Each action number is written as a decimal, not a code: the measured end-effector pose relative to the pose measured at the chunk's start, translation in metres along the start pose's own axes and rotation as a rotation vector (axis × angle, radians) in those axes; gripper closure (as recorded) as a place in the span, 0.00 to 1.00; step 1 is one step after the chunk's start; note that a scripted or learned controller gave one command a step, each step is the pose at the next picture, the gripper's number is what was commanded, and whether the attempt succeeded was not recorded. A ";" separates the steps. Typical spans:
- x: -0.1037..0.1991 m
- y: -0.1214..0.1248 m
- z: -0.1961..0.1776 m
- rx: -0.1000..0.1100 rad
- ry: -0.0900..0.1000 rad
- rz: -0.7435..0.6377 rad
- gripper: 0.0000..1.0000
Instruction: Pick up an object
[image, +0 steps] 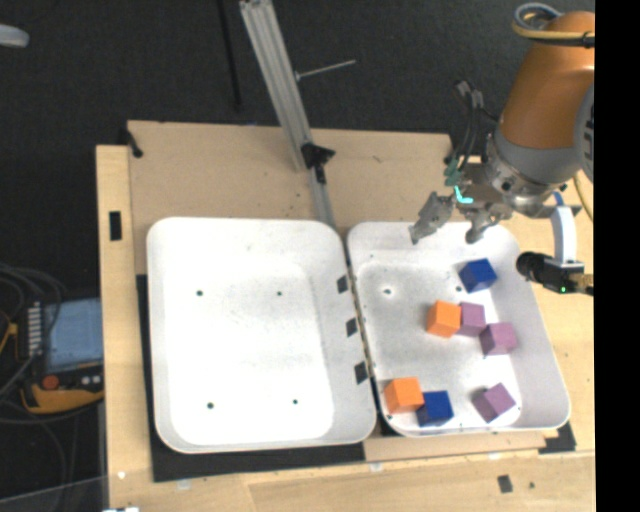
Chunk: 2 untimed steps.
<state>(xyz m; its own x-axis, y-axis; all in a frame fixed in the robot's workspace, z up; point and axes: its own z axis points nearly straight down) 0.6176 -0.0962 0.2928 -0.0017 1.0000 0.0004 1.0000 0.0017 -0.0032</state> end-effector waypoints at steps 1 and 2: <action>0.000 0.001 -0.002 -0.004 0.000 0.000 0.00; -0.001 0.010 0.055 0.001 -0.002 0.003 0.00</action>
<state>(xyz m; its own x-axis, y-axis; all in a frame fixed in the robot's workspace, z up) 0.6273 -0.0975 0.2380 0.0018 1.0000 -0.0018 1.0000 -0.0018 -0.0045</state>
